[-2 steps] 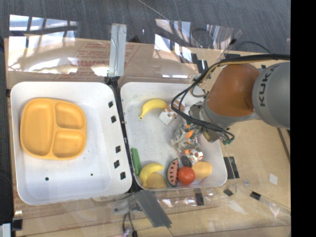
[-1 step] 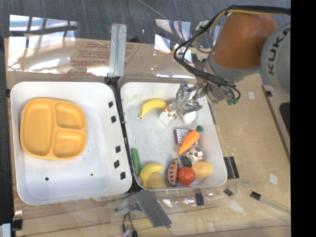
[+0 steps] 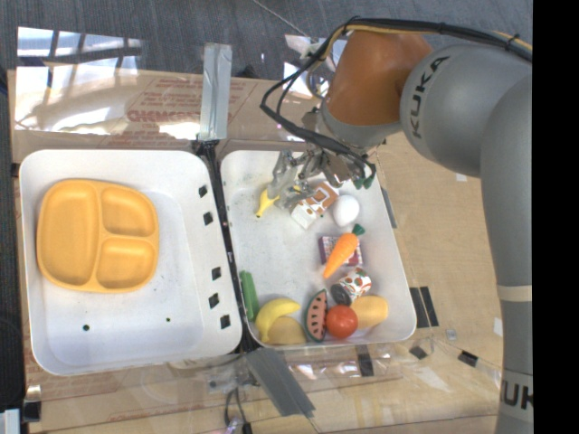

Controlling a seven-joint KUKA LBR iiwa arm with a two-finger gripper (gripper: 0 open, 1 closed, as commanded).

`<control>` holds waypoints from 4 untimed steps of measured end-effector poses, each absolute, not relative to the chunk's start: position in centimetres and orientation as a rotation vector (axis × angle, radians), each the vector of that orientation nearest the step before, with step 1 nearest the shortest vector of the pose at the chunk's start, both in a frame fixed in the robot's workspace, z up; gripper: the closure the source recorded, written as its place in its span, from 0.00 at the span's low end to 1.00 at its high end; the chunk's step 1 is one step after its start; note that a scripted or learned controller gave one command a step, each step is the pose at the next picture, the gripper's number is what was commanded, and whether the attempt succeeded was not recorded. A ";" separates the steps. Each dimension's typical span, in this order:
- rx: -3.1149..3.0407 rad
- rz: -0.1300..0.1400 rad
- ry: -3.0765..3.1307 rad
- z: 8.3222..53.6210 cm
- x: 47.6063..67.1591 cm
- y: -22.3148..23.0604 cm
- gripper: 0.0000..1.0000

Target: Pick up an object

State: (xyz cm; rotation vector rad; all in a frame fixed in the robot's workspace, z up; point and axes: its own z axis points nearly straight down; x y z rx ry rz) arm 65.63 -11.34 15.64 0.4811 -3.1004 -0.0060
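Banana (image 3: 265, 203) lies just beside the hand (image 3: 297, 177), untouched.

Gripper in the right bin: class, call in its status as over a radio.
Gripper low in right bin's far end, fingers unclear. Small banana just beside it, not seen held. White egg and little carton crowd close.

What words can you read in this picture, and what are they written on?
"KUKA" in dark letters on the grey robot arm, near the orange band.
"KU", the start of a word cut off at the bottom edge, lower on the same arm.
Red print on the cardboard behind the bins: too blurred to read.
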 end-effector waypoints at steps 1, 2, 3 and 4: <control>0.123 0.006 -3.147 24.4 63.8 -18.2 1.00; 0.225 0.001 -3.140 27.1 64.2 -13.3 1.00; 0.228 0.004 -3.142 28.1 64.2 -13.3 1.00; 0.227 0.004 -3.141 28.1 64.2 -13.3 0.00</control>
